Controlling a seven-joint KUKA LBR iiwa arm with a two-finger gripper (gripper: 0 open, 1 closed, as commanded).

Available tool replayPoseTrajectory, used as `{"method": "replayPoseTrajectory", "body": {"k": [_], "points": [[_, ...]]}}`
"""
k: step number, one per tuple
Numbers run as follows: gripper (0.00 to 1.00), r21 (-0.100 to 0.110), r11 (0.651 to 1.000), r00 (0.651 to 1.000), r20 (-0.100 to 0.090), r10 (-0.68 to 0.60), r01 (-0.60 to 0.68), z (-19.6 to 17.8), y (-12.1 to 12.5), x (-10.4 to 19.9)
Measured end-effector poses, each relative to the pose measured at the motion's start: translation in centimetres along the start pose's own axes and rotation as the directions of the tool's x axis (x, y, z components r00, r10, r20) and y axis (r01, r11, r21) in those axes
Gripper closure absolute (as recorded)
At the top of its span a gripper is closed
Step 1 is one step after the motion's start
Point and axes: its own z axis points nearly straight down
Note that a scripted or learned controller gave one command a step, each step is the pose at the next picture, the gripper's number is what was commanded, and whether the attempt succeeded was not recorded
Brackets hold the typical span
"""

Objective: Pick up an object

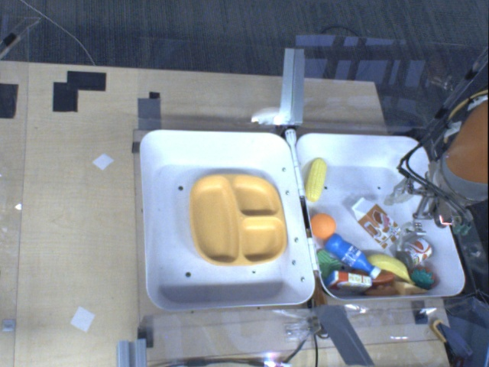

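Over right bin, gripper above brown printed packet, writing unreadable

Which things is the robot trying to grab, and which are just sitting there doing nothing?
For the job:
- gripper, over the right bin
- corn cob
- orange ball
- blue bottle
- banana
- small brown packet

Just lying about:
- yellow divided tray in the left bin
- black tape marks on the bench

You see the arm with its orange band, looping black cables and a metallic gripper assembly.
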Motion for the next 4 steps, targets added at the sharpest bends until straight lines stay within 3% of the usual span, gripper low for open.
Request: {"method": "replayPoseTrajectory", "body": {"k": [1,2,3,4], "points": [[0.0,0.0,0.93,0.93,-0.018,0.367,-0.367,-4.5,0.0,5.7],[0.0,-0.004,0.993,0.993,-0.012,0.117,-0.117,2.6,0.0,5.6],[1.0,-0.001,0.994,0.994,0.004,0.11,-0.11,1.3,0.1,5.1],[1.0,-0.005,0.998,0.998,-0.008,0.061,-0.061,-13.3,3.3,4.1]]}}
